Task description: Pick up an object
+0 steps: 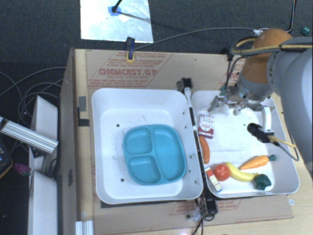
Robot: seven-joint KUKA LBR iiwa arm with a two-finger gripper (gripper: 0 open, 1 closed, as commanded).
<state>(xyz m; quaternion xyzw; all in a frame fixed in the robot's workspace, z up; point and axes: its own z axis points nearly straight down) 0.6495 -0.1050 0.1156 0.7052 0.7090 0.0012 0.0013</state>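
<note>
In the camera view, your gripper (226,103) hovers open and holding nothing over the right bin's (288,180) far end. Nearest is the small red-and-white carton (206,125), lying flat by the divider: probably light, stiff and crushable, so pinch across its narrow sides.

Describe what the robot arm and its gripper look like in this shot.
The arm is bulky and light grey, with rounded joints and an orange band above the wrist. Thin cables loop around that band. The gripper is small, metallic grey, with angular parts. A white piece with a black tip hangs on the wrist's near side.
</note>
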